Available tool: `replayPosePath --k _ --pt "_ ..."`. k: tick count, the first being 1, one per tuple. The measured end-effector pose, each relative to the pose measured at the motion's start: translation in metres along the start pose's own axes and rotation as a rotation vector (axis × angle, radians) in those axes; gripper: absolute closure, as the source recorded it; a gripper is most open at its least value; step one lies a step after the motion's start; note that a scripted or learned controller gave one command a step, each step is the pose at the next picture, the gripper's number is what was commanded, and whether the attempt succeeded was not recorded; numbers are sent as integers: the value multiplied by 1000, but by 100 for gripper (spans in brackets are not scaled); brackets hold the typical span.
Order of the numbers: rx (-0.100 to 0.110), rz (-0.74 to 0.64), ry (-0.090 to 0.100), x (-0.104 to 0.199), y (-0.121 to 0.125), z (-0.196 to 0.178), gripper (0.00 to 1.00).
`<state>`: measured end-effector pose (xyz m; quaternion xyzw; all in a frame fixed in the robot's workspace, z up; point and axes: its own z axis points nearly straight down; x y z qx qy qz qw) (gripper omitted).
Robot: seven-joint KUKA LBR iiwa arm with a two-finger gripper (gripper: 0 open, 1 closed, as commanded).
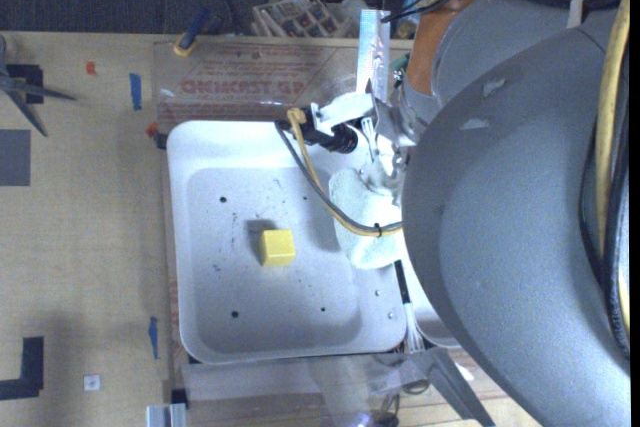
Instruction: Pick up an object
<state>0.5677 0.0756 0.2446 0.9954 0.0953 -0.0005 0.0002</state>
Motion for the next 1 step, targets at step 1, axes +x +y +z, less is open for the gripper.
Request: replayPosePath --k 1 --pt "1 -11 -2 -3 70 -12 100"
